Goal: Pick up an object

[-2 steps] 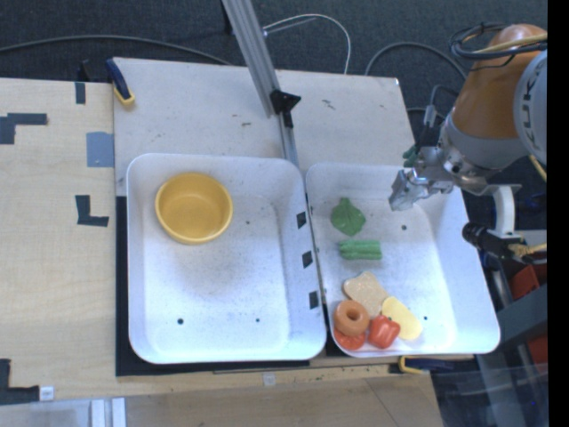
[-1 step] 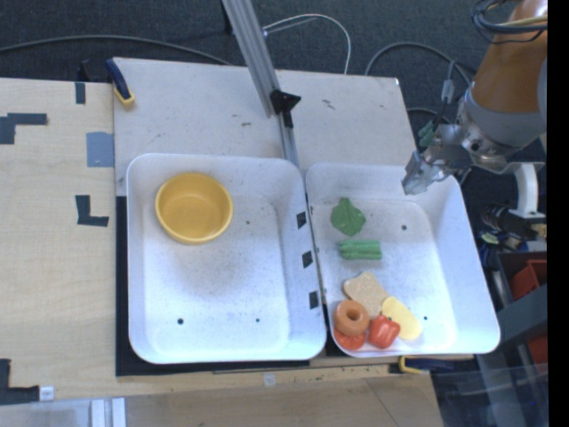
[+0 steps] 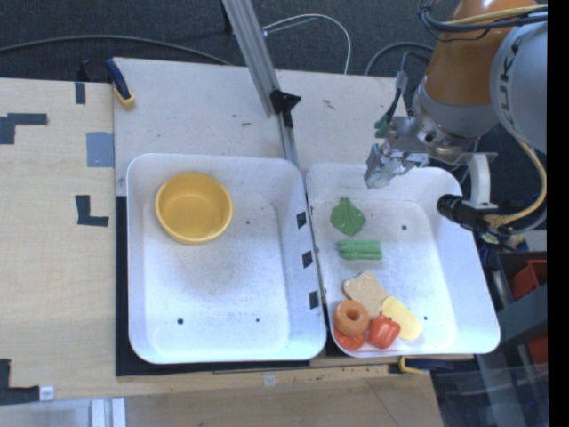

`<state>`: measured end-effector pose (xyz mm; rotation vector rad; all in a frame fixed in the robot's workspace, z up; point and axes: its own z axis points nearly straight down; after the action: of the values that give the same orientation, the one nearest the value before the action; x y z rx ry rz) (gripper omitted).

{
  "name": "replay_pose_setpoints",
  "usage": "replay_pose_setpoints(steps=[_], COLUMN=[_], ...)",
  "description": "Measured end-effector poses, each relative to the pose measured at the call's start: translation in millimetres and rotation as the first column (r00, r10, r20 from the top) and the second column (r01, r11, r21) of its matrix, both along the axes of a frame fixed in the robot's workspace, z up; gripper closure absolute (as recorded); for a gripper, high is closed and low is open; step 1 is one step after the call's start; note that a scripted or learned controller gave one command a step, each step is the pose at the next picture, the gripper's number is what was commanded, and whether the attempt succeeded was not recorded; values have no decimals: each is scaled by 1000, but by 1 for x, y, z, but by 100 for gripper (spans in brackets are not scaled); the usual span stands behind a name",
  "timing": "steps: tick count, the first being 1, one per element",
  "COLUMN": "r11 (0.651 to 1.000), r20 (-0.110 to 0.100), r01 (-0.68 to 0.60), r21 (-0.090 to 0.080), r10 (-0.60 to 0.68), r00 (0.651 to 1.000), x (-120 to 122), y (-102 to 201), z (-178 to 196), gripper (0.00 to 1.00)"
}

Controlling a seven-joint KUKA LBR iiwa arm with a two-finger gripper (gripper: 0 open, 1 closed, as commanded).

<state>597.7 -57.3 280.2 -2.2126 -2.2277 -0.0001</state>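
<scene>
Nearest candidate for pickup: a green, leaf-shaped soft toy piece, lying flat in the upper-left part of the right-hand shallow white bin. Just below it lies a green, ridged, bean-like plastic piece. Further toward the near edge sit 4 items clustered together: a tan toast-shaped slice, an orange ring-shaped doughnut toy, a red pepper-shaped plastic piece and a yellow rounded piece; these touch or overlap one another.

The two-finger gripper hangs above the far rim of the right bin, up and to the right of the green leaf piece and apart from it. Nothing is seen between its fingers; whether they stand wide or narrow cannot be told from this angle.

Judgement: the step in hand is the approach, with no grasp yet made. The next move calls for a shift toward the near-left and a descent over the leaf piece, which stands clear of its neighbours.

The left bin holds 1 yellow round plastic bowl, well apart from the gripper.
</scene>
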Motion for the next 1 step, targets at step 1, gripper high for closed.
replay_pose_setpoints(steps=[1], r11=[1000], r20=[-2], r01=[0], r21=[0], r10=[0], r00=[1000], x=[6], y=[60], z=[-19], gripper=[100])
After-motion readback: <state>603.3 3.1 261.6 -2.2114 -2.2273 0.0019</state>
